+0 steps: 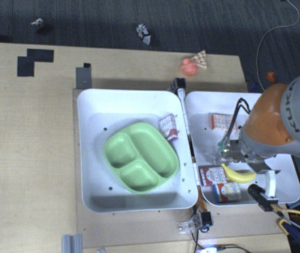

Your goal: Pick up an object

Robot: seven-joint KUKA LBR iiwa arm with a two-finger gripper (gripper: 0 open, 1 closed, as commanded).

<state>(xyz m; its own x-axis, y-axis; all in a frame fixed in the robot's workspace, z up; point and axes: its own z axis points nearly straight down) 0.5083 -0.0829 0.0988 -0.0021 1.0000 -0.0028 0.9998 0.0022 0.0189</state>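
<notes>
The arm (pixel 276 123) is low over the right bin (pixel 200 107) near the banana (pixel 238 175); pincer state unclear, so a lift should confirm any grip.

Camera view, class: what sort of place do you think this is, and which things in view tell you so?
Probably a robotics lab set up for grasping trials: a grey and orange arm reaches over two white bins holding odd items such as a green divided tray and a banana, with cables nearby.

yellow banana (pixel 238 175), lying flat, right bin (pixel 202 107)
</notes>
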